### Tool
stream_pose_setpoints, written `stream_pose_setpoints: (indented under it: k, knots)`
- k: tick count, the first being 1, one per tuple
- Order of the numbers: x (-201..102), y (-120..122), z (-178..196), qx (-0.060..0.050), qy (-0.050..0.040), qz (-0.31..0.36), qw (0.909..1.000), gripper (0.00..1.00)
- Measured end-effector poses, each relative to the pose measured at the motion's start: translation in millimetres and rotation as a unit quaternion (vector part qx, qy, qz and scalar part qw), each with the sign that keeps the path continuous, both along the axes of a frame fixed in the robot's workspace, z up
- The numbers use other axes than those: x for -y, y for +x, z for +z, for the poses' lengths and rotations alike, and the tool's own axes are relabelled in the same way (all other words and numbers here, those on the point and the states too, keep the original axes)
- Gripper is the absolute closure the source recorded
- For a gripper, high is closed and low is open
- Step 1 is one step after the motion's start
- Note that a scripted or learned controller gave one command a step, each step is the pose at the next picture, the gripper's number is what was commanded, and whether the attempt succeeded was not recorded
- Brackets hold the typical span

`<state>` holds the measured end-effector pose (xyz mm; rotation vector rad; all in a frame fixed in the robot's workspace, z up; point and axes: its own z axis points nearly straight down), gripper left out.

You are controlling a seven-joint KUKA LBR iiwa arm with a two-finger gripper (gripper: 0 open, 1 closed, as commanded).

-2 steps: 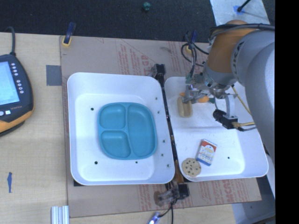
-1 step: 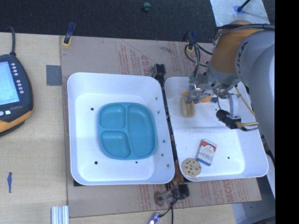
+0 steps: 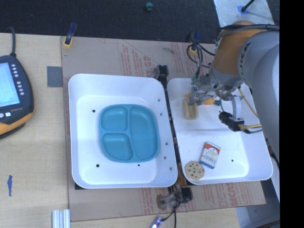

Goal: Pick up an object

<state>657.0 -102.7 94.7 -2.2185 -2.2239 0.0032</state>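
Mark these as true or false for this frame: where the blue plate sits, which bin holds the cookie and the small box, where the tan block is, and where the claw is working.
1. The blue divided plate lies in the left bin. True.
2. The cookie lies in the left bin. False: it is in the right bin, near its front edge.
3. The small box lies beside the cookie. True.
4. The claw is over the blue plate. False: it is at the back of the right bin.
5. The tan block sits just below the claw. True.
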Motion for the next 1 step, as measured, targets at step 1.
stream_pose_setpoints:
  k: [1]
  knots:
    - [-9.5,0.7,0.1,0.001,-0.0002,0.001,1.0,0.0]
